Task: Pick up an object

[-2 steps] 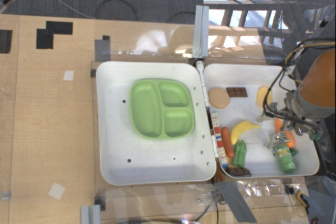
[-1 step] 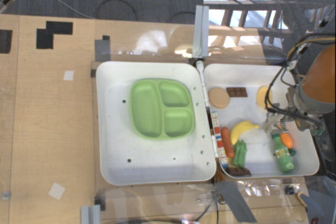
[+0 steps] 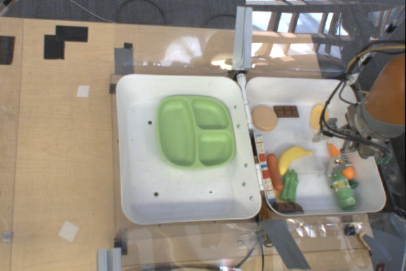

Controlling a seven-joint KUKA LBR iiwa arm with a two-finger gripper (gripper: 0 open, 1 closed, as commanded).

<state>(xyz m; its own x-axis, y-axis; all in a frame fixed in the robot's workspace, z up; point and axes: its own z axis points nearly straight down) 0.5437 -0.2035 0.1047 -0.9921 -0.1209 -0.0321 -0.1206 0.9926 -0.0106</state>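
The right bin holds several toy foods: a tan round cookie, a brown chocolate bar, a yellow banana, a red sausage, a green bottle and a small orange carrot. A second green bottle with an orange cap lies at the bin's right side. My gripper hangs low over the right part of this bin, just above that bottle's cap and beside the carrot. The wrist hides what lies right under it.
A green divided plate sits in the left bin. A yellow piece lies near the arm's cables. A dark brown piece rests at the right bin's front edge. A metal post stands behind the bins.
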